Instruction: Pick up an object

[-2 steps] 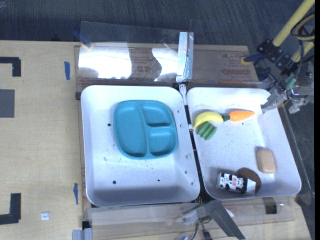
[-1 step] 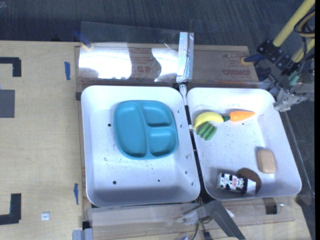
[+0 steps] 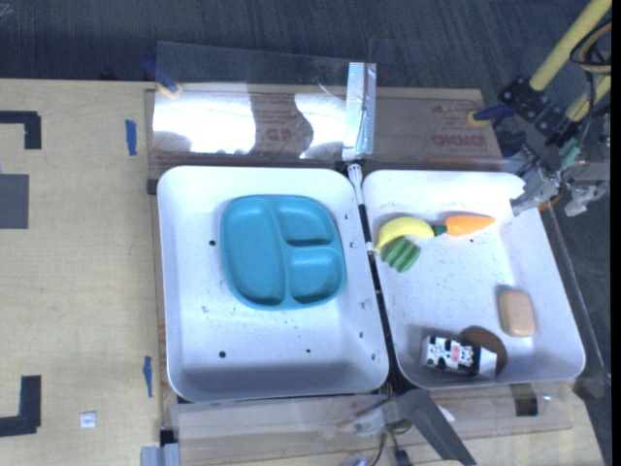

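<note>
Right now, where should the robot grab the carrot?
Probably across the middle of the carrot's orange body, coming straight down from above. It lies flat and long, pointing left to right, with its green end beside the banana, so the hand should close across its narrow width, front to back.

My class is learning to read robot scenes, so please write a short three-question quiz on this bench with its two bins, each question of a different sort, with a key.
1. True or false: the blue tray lies in the right bin.
2. Which item lies nearest the gripper? A) carrot B) tan block C) black-and-white carton
3. Fill in: the banana touches a ____ ridged item just below it.

Key: 1 false, it lies in the left bin. 2 A. 3 green.
</note>
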